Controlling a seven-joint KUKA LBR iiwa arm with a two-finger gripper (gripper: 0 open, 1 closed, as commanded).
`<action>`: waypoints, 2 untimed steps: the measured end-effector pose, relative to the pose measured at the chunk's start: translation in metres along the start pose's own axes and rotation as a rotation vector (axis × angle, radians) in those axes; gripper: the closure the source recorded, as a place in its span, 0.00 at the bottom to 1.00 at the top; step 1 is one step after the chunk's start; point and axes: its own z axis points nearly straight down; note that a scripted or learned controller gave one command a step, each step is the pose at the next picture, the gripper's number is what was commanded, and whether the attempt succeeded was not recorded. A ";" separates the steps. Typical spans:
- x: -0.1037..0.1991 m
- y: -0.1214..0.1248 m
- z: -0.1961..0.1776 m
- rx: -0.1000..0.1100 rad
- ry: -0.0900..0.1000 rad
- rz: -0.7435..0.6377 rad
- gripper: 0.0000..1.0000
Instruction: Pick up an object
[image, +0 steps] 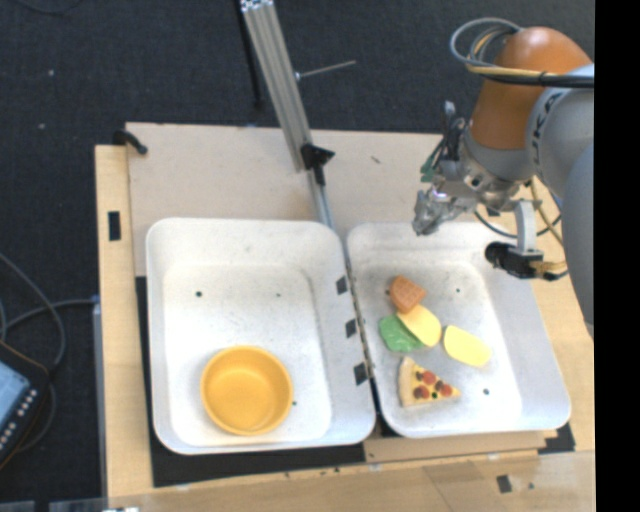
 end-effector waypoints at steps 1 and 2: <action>-0.001 0.001 -0.048 -0.001 0.000 -0.003 1.00; 0.051 -0.013 -0.038 0.006 0.002 -0.005 1.00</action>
